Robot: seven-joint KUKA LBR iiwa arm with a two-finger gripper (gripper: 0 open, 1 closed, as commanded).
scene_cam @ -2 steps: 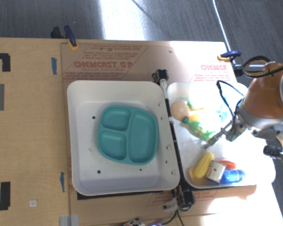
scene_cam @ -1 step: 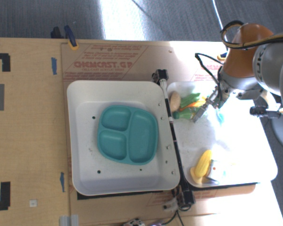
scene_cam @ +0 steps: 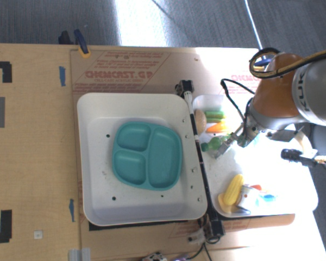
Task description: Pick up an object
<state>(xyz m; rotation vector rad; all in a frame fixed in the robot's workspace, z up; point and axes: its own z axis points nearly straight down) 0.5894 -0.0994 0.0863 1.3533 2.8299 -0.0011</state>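
Cardboard-topped bench [scene_cam: 32,145]. Reaching stage: gripper [scene_cam: 234,140] low in right bin [scene_cam: 282,178], just beside green toy [scene_cam: 216,144]; apart or together, cannot tell. Next: centre over toy, clamp, lift straight.

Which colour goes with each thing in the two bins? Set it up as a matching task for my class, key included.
Things:
1. divided plate
2. corn cob
3. carrot
4. bin wall

Colours:
A. orange
B. white
C. teal
D. yellow

Pairs: 1-C, 2-D, 3-A, 4-B
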